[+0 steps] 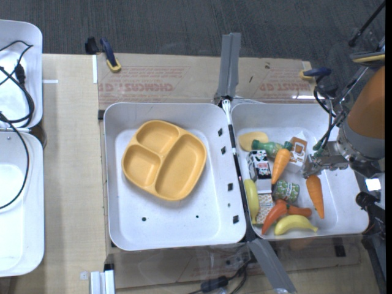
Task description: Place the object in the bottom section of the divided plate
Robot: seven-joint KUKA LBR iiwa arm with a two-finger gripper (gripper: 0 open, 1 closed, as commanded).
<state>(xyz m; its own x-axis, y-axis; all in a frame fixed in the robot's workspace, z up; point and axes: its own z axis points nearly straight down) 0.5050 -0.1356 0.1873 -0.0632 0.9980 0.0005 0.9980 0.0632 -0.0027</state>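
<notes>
The gripper (313, 167) hangs over the right bin (343, 118) near its right edge, its tips just above the top of an orange carrot (315, 195) — whether it is open or shut cannot be made out. A 2nd carrot (280, 164), a banana (295, 225) and other toy foods crowd the bin's middle. In the left bin (122, 213), the yellow divided plate (163, 159) sits toward the far edge — all 3 sections bare.

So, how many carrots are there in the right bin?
2. One carrot lies tilted near the bin's middle; the other carrot is at the right, below the claw. The pile may hide more.
</notes>
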